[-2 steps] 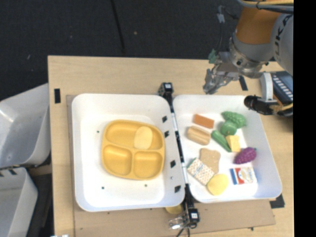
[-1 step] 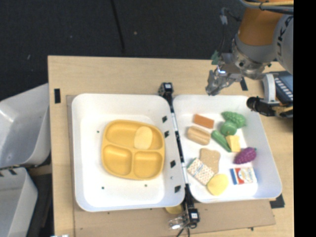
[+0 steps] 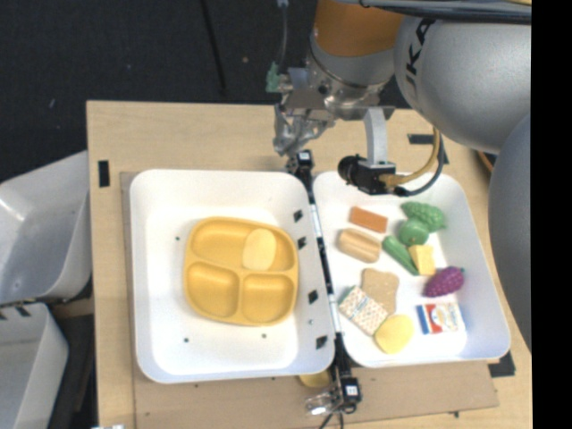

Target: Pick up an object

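Hovering over the back edge of the bench, the gripper (image 3: 295, 141) sits above the seam between the left bin (image 3: 161, 347) and the right bin (image 3: 483, 329), near their far rims, nothing seen between its tips. Finger state: cannot tell, the tips are small and blurred against the bin edge. Candidate objects all lie forward of it and to the view's right, in the right bin: orange block (image 3: 367, 219) closest, then the tan sausage roll (image 3: 358, 244) just in front of that, long axis running roughly left-right with a slight tilt. Further out: green veg pieces (image 3: 416, 224), yellow cheese wedge (image 3: 423, 259), purple grapes (image 3: 443, 281), bread slice (image 3: 380, 286), cracker (image 3: 362, 311), yellow round (image 3: 394, 333), small carton (image 3: 441, 317). Left bin holds a yellow divided tray (image 3: 239, 271) with a pale oval piece (image 3: 260, 249) in its far right compartment. Judgement: approach stage, no pick made; next move likely needs travel toward the camera and right, then descent; the orange block is the shortest reach, and items are packed close so neighbours may get nudged.
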`<control>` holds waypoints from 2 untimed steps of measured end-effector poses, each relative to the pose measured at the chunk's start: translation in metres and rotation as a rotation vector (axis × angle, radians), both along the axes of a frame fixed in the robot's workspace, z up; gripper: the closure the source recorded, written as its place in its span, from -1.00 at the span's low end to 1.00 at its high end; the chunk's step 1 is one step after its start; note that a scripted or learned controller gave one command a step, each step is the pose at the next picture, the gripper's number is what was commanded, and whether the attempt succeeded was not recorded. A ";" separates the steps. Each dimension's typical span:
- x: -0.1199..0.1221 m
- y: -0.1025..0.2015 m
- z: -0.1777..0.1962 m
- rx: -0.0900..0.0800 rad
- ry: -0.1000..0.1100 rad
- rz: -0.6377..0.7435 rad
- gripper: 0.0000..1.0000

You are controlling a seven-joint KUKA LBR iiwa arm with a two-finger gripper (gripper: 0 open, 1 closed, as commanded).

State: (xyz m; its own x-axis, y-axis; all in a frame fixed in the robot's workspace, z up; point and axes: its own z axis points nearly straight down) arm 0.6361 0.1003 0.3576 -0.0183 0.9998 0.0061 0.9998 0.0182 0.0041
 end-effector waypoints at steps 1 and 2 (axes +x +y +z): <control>-0.076 0.003 -0.003 -0.006 0.010 -0.012 1.00; -0.123 -0.043 -0.139 -0.011 0.024 -0.022 1.00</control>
